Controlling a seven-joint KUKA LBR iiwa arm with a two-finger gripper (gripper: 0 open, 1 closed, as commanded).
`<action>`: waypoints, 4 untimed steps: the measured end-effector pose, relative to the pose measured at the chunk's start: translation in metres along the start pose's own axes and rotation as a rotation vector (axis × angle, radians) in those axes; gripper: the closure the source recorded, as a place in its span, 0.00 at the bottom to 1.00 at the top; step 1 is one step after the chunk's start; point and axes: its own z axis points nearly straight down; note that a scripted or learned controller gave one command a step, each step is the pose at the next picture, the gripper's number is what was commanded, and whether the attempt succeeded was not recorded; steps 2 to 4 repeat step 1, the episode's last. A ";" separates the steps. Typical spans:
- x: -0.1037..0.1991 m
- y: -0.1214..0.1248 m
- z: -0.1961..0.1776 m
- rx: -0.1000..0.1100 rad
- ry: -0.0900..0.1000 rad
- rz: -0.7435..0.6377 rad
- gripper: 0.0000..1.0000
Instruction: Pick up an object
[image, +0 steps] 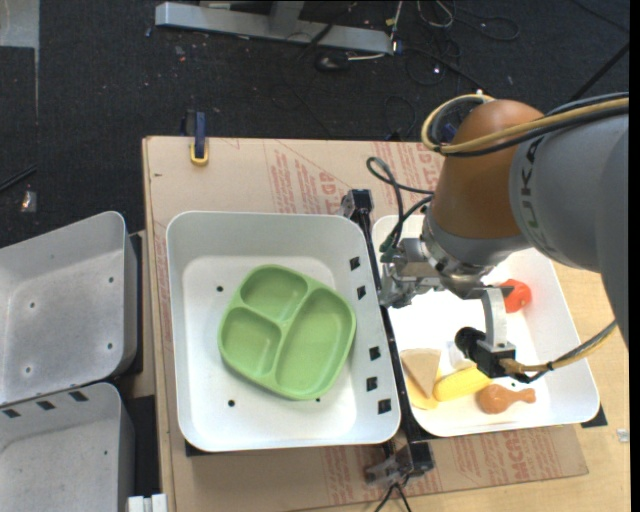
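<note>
My gripper (402, 283) hangs over the left part of the right bin (578, 322), close to the wall between the two bins, under the arm's orange band. Its tip is lost in metal parts and cables. At the front of that bin lie a tan wedge (420, 372), a yellow piece (458, 384) and a brown drumstick (503, 398), all nearer the front than the gripper. An orange-red object (516, 294) peeks out beside the arm at the right. In the left bin (200, 250) a green divided plate (288, 330) lies flat.
The arm's grey body covers the back of the right bin. Both bins rest on a brown board (260, 170) with a blue-and-yellow clamp (200, 138) at its back left. White lids (60, 290) lie to the left, off the board.
</note>
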 end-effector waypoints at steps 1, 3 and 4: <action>0.050 -0.005 -0.005 -0.002 0.000 -0.001 1.00; 0.050 -0.005 -0.005 -0.002 0.000 -0.001 1.00; 0.050 -0.005 -0.005 -0.002 0.000 -0.001 1.00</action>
